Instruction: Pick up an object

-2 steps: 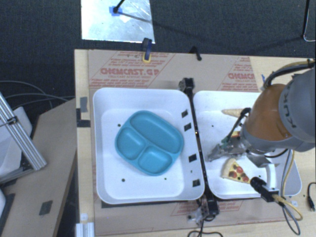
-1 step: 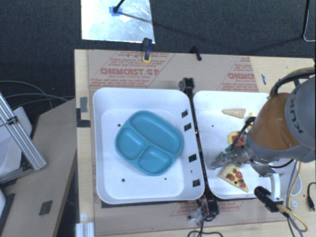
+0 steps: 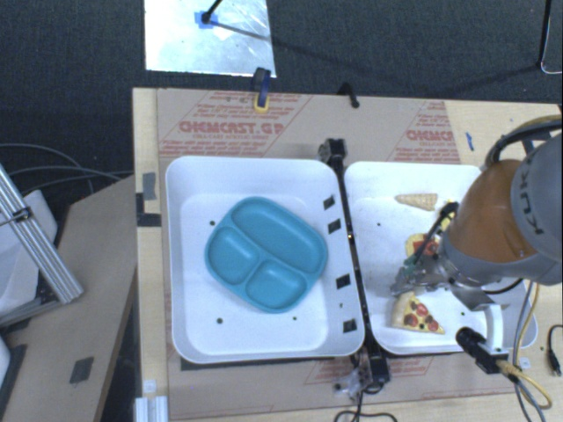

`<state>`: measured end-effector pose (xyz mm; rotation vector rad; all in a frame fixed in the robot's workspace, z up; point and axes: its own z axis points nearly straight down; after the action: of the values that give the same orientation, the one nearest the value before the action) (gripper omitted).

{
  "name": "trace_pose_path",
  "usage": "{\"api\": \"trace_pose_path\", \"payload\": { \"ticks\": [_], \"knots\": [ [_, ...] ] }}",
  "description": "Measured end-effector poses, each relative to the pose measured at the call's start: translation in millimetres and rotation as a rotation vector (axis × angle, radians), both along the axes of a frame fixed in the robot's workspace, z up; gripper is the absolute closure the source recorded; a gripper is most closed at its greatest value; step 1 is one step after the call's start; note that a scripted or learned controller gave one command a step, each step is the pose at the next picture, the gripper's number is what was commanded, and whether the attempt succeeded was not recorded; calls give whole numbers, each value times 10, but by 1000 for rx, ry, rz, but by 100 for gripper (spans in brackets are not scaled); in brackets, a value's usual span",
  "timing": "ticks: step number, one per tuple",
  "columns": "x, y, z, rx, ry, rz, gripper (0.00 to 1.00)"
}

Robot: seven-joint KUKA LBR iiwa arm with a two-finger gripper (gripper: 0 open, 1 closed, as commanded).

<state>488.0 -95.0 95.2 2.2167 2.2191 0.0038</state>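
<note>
Camera view: you are looking down on two white bins. The left bin (image 3: 189, 262) is holding a blue divided plate (image 3: 266, 253), which is lying flat near the middle. The right bin (image 3: 387, 183) is holding the small things. A pizza slice (image 3: 415, 314) is lying near the front wall, a pale cone (image 3: 417, 201) is resting toward the back, and a small green and yellow item (image 3: 417, 246) is sitting between them, too small for you to name. The arm is reaching in from the right, and the gripper (image 3: 412, 277) is hanging low over the bin, just above the pizza slice and beside the small item. You cannot tell whether it is released or clenched, and nothing is visibly sitting in it. In my judgement the pizza slice is a light, stiff toy, flat and maybe a little slippery. You should be taking it across its narrow width, near the broad crust end.
</note>
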Motion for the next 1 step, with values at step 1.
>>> {"api": "trace_pose_path", "payload": {
  "ticks": [1],
  "knots": [
    [940,793,957,3,-13,13,100]
  ]
}}
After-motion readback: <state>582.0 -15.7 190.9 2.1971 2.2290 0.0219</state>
